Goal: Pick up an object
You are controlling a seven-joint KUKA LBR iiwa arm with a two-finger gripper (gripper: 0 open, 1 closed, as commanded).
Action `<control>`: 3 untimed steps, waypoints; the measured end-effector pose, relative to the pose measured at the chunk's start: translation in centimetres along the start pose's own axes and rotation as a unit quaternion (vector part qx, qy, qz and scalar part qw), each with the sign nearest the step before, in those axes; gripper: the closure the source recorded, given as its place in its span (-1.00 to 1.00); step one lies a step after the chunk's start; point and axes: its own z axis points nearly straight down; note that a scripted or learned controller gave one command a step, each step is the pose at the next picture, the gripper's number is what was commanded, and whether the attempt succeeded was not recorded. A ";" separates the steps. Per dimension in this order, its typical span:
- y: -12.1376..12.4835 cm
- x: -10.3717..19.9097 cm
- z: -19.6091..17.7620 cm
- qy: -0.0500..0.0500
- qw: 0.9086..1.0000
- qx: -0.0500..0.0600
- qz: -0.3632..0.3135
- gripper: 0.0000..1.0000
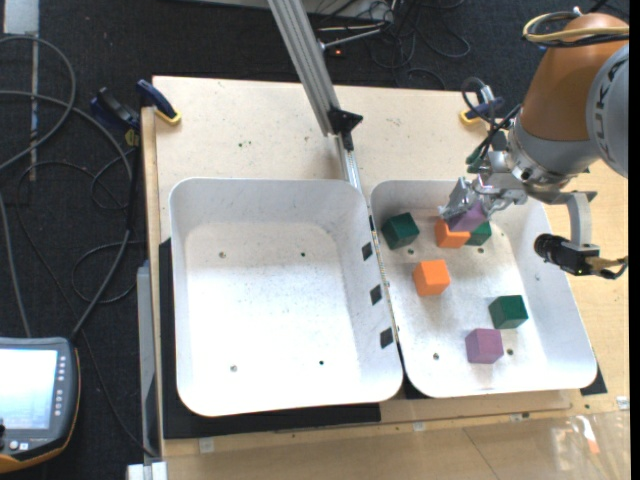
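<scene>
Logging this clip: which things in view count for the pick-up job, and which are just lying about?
Job: gripper; right bin with blocks: two green, two orange, one purple, and a cluster under the gripper.
Lying about: left bin; clamps; pendant; cables.

blue clamps [152,101] at the bench's [250,133] back corners, a grey pendant [35,398] bottom left

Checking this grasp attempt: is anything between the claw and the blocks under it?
Nothing visible. The claw sits directly over a tight cluster: a purple block, orange block and green block.
</scene>
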 end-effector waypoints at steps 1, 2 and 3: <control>-2.1 5.9 0.4 0.001 1.000 0.003 -0.003 1.00; -4.1 11.1 -0.9 0.002 1.000 0.002 -0.003 1.00; -5.2 16.0 -1.7 0.001 1.000 0.002 -0.003 1.00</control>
